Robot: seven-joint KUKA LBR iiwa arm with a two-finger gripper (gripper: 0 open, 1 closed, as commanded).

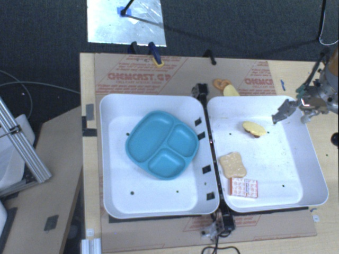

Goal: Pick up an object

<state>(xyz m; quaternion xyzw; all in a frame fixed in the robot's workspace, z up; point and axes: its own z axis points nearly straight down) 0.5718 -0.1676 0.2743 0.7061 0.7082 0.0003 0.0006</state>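
Bins sit side by side on the bench in front of you. The left bin (pixel 114 142) carries a blue divided plate (pixel 161 144) near its middle, turned at a slant so that its corners point toward the bin's walls.

The right bin (pixel 302 163) holds three loose things. A yellow, banana-like piece (pixel 254 128) lies toward the far edge, a little left of centre. A pale tan cracker-shaped piece (pixel 233 164) lies near the bin's left wall, about halfway down. Just beyond it toward the near edge, almost touching, lies a small red-and-white printed packet (pixel 244 187).

Outside the bins, on the cardboard just past the far-left corner of the right bin, you can see a yellow piece (pixel 231 91) and an orange piece (pixel 221 83) lying together.

The gripper (pixel 288 110) is over the far-right part of the right bin, close to its right wall, with the arm coming in from that side. It stands apart from the banana-like piece, to that piece's right, and well apart from the cracker and the packet. Nothing shows between its fingers. You cannot tell from this view how wide the fingers are set: the dark fingertip end is small and blurred.
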